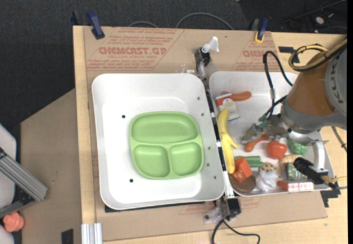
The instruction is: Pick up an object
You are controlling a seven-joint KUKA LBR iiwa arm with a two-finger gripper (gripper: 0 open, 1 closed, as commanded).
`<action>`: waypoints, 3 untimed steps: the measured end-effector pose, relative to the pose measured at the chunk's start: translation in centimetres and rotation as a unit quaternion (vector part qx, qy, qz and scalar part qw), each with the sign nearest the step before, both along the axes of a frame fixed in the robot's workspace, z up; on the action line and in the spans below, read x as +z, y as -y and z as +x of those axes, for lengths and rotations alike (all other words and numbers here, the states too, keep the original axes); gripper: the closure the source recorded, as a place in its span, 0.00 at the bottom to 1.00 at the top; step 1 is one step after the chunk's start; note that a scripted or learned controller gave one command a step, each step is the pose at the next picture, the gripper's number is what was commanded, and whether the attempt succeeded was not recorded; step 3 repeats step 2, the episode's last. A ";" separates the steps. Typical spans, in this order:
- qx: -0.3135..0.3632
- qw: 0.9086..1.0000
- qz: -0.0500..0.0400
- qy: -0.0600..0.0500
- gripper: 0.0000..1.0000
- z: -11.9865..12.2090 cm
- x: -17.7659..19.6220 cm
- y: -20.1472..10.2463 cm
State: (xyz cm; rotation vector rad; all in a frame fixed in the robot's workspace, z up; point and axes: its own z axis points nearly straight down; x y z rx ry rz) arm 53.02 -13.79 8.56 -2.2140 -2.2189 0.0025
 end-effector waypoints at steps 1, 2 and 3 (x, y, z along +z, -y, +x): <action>-0.001 1.000 -0.002 0.004 1.00 0.2 1.4 0.3; 0.003 1.000 -0.001 0.011 1.00 -0.6 16.5 -6.7; 0.003 1.000 -0.001 0.011 1.00 -0.6 16.5 -6.7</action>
